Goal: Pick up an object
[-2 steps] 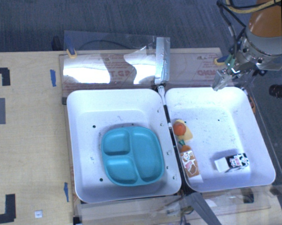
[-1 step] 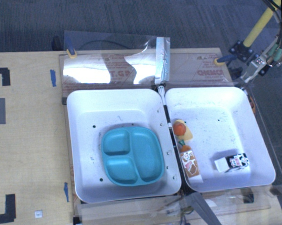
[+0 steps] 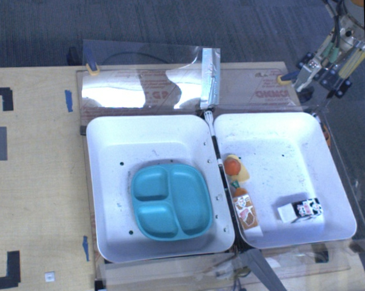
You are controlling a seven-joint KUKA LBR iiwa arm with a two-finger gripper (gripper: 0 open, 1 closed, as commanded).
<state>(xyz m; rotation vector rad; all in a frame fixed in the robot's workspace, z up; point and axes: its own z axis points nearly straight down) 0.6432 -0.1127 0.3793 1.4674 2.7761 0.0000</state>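
Tool [image 3: 325, 69]: upper right of the frame, above and outside the right bin's far corner, over the dark floor; whether it is open or closed cannot be told from this slanted view, and nothing can be made out in its grasp.
Arm [image 3: 351, 20]: enters at the top right corner of the frame, with cabling and pale fittings above the tool.
Left bin [image 3: 110, 139]: white, shallow, in the centre-left of the frame, touching the right bin along a shared middle edge.
Teal tray [image 3: 171, 199]: a divided plate with three compartments, lying flat in the lower middle of the left bin, well apart from the tool.
Right bin [image 3: 291, 137]: white, shallow, in the centre-right of the frame, its surface lightly speckled.
Orange toy [image 3: 233, 167]: small round orange piece with a yellow part beside it, against the left wall of the right bin, about midway down.
Printed packet [image 3: 246, 210]: narrow orange-and-white packet lying along the same left wall, just below the orange toy and touching or nearly touching it.
White box [image 3: 299, 210]: small white carton with black markings at its right end, lying in the lower right part of the right bin, apart from the packet.
Clear panel [image 3: 143, 83]: shiny transparent sheet standing behind the left bin at the top centre of the frame.
Tabletop [image 3: 39, 178]: pale wood with black corner marks and blue tape bits, filling the left of the frame.
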